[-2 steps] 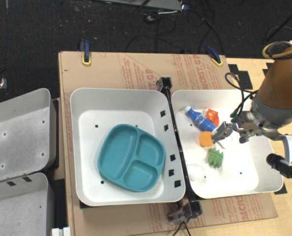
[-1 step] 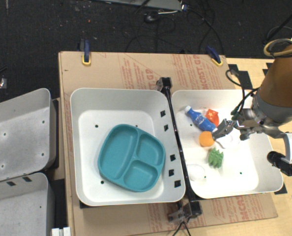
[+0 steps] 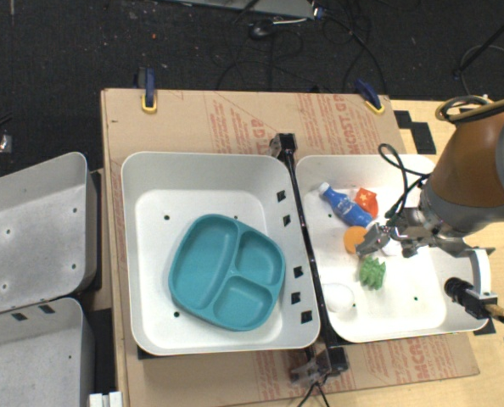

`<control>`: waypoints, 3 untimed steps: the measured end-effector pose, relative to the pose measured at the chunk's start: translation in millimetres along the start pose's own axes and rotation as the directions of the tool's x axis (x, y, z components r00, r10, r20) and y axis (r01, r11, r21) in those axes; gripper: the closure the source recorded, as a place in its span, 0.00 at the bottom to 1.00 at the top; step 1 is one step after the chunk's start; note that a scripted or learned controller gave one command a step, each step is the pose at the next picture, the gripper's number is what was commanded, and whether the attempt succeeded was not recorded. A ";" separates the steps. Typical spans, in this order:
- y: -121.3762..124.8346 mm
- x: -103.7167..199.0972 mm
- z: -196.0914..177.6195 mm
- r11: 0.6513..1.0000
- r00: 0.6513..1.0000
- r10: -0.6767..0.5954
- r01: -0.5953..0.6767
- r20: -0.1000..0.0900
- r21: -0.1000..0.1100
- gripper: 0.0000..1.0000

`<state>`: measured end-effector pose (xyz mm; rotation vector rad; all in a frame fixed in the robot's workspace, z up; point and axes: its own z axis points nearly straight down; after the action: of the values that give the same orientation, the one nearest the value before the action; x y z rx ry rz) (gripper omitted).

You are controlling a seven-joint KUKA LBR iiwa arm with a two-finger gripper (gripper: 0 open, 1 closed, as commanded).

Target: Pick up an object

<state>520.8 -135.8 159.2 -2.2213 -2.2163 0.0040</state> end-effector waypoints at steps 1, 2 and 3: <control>-7.9 -6.8 56.9 1.000 1.000 0.000 0.000 -0.001 0.002 0.00; -8.2 -6.3 67.8 1.000 1.000 -0.001 0.001 0.000 -0.002 0.00; -7.8 -6.2 57.3 1.000 1.000 0.000 0.000 0.000 -0.004 1.00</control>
<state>512.7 -142.0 101.9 -2.2235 -2.2180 0.0001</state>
